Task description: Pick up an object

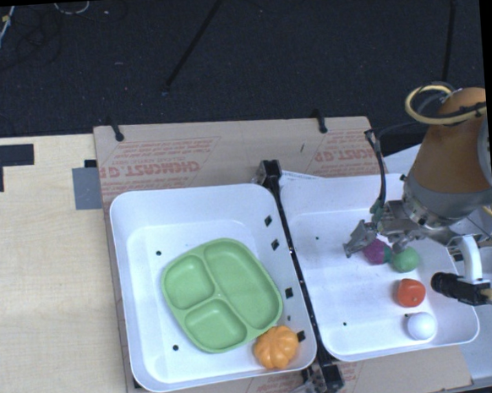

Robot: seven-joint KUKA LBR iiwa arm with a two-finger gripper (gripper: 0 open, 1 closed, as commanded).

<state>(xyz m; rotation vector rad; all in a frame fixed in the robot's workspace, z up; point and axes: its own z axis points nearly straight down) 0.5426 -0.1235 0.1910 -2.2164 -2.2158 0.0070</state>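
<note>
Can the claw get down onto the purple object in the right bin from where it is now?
Probably yes: the claw sits right at the purple object, with nothing lying over it. The green ball sits close beside it and might get nudged.

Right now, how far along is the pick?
Done: the gripper is low in the right bin, at the purple object beside the green ball. In hand: nothing visibly lifted. Left: securing and raising an object; all objects rest in the bins.

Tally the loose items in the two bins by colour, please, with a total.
Green: 2, the tray and a ball
Orange: 1, pumpkin
Purple: 1, piece by the gripper
Red: 1, piece
White: 1, ball
Total: 6
</note>
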